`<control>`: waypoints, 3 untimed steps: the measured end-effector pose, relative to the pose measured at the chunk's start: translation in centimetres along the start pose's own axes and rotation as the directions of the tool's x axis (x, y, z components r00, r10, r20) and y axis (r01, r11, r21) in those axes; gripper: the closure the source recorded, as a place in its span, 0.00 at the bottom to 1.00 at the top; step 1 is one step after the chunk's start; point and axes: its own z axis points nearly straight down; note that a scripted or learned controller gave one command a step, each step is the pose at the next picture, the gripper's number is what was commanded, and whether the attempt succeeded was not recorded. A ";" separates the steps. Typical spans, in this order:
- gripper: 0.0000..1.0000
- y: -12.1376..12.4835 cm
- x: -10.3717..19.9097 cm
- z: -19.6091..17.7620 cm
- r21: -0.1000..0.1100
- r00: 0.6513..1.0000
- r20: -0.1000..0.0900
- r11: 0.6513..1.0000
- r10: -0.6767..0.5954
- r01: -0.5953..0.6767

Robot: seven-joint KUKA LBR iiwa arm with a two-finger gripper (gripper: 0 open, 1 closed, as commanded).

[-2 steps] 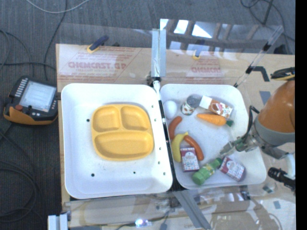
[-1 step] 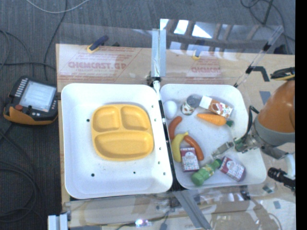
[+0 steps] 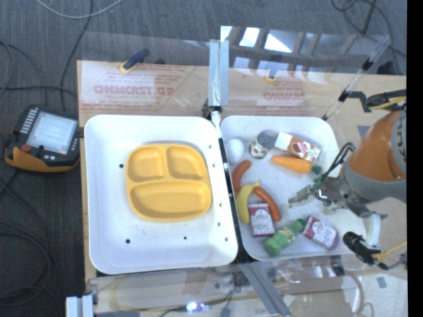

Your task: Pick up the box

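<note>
**Arm (image 3: 380,157) reaching in over the right bin (image 3: 330,136)**

Highest above the bench on my screen is the grey arm with its orange band, coming in from the right and leaning over the right bin's far side. Its gripper (image 3: 309,193) sits low inside that bin, over bare white floor between the carrot (image 3: 291,164) and the red-and-white box (image 3: 320,233). From this feed I cannot tell whether it is open or closed, and I see nothing carried in it.

Next in size, the left bin (image 3: 92,197) holds a yellow divided tray (image 3: 170,180) lying flat at its middle. On the floor to the left of the bench lies a teach pendant (image 3: 43,139).

I count three small boxes, all in the right bin. The red-and-white box lies near the front right corner, just beside the gripper. A red box (image 3: 261,218) lies near the front, between a banana (image 3: 246,200) and a green bottle (image 3: 283,238). A white-and-red box (image 3: 299,147) lies toward the back, touching the carrot. All three rest on the bin floor.

Smaller still, a white egg (image 3: 235,149) sits by the bin's left wall.
</note>
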 end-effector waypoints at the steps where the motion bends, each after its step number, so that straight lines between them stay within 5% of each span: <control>1: 0.00 -0.1 -0.5 0.0 0.010 0.997 -0.007 0.997 -0.075 0.075; 2: 0.00 -0.1 -0.7 0.0 0.013 0.994 -0.010 0.994 -0.111 0.112; 3: 1.00 -0.2 -1.1 -0.4 0.017 0.994 -0.001 0.994 -0.105 0.105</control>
